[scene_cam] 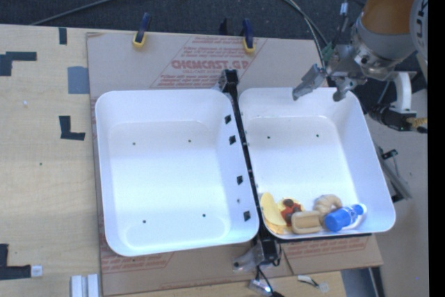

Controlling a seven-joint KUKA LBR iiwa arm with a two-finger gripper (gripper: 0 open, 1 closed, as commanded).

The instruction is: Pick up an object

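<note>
Objects are all sitting bunched in the near corner of the right bin (361,142): a yellow banana (271,212), a tan block (305,222), a beige lump (327,203) and a blue bottle (342,218). The gripper (321,85) is hovering over the bin's far rim, fingers spread wide, gripping nothing.

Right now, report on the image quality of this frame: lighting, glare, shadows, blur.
Camera view: bright, even light; both white bins nearly blow out, with glare hiding surface detail in the left one; soft shadows along the inner walls; the gripper and the small objects at the right bin's near edge look slightly soft; the upper-left corner holds a blurred pale shape.
</note>
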